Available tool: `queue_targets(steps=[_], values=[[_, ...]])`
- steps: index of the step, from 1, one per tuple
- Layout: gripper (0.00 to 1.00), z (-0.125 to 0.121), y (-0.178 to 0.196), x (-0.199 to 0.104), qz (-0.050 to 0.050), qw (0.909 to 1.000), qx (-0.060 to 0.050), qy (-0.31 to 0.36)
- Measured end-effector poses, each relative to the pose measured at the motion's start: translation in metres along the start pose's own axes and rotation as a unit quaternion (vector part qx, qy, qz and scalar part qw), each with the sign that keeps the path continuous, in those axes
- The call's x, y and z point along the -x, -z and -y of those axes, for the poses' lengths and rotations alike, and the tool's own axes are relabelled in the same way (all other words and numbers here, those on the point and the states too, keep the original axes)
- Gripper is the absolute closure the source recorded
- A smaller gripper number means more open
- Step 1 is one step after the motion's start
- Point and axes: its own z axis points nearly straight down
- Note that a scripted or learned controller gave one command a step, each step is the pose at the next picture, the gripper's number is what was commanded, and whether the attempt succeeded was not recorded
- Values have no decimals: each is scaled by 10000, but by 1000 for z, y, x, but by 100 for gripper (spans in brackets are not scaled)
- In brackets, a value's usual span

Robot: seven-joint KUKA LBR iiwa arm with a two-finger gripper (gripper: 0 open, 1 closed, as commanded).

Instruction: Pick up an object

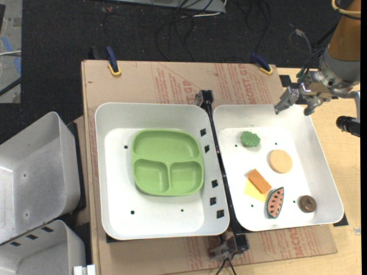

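- Five small things lie in the right bin (321, 153): a green knobbly piece (250, 138), a tan disc (280, 161), an orange block (259, 181) on a yellow slab (253, 190), a watermelon slice (274, 202) and a brown round piece (307, 203).
- Above that bin's far corner hangs the gripper (297, 103), fingers spread, nothing between them.
- My judgement: the disc stands apart from its neighbours, so it is the easiest pick; come straight down and close across its width.
- In the left bin (109, 153) is a green divided plate (168, 162).
- Both bins rest on a cardboard-covered bench (172, 79), with dark floor and cables (183, 27) beyond.
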Motion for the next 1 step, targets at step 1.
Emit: queue_targets(steps=[1], values=[[0, -2, 7, 0, 14, 10000, 60, 11]])
